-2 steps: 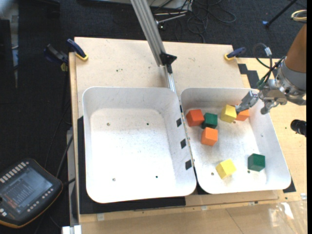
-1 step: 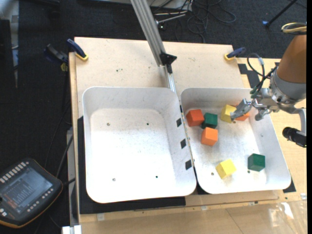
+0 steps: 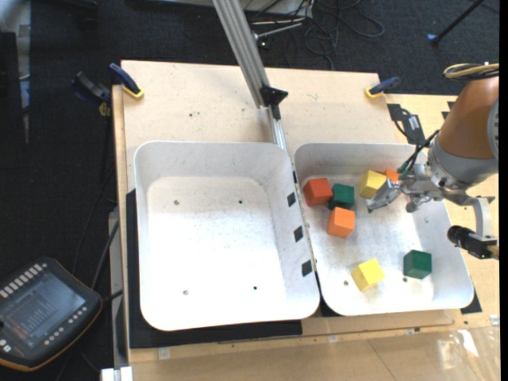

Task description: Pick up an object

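Several coloured blocks lie in the right bin [image 3: 444, 292]. A red-orange block [image 3: 317, 190], a dark green block [image 3: 344, 195] and an orange block [image 3: 341, 221] cluster near its left wall. A yellow block [image 3: 371, 184] lies just left of my gripper [image 3: 397, 202], and a small orange piece [image 3: 390, 176] shows behind it. The gripper hangs low over the bin's upper right part, open, with its fingers spread and nothing between them. Another yellow block [image 3: 367, 275] and a green block [image 3: 417, 264] rest near the front.
The left bin [image 3: 159, 292] adjoins the right one along a shared middle wall. A slanted metal pole [image 3: 242, 42] runs from the back down to the bins' junction. Clamps sit at the board's back corners. A teach pendant [image 3: 40, 312] lies at bottom left.
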Motion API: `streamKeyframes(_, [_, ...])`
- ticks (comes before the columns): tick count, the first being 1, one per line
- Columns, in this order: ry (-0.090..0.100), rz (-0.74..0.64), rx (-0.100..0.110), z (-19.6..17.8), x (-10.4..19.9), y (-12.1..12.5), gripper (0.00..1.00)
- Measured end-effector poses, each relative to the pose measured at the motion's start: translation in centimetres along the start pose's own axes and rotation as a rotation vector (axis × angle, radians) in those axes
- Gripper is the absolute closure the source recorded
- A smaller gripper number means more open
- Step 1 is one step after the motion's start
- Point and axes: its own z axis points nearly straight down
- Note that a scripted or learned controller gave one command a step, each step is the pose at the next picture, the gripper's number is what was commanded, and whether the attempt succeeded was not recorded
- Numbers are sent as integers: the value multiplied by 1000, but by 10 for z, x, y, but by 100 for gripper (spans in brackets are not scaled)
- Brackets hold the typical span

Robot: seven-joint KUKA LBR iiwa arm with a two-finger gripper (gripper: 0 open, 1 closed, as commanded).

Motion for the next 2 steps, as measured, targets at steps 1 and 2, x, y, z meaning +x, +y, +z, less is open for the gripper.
streamKeyframes(1, [-2,0,-8,-14,-1,2,100])
streamKeyframes(2, [-4,-4,-13,-77,0,7,100])
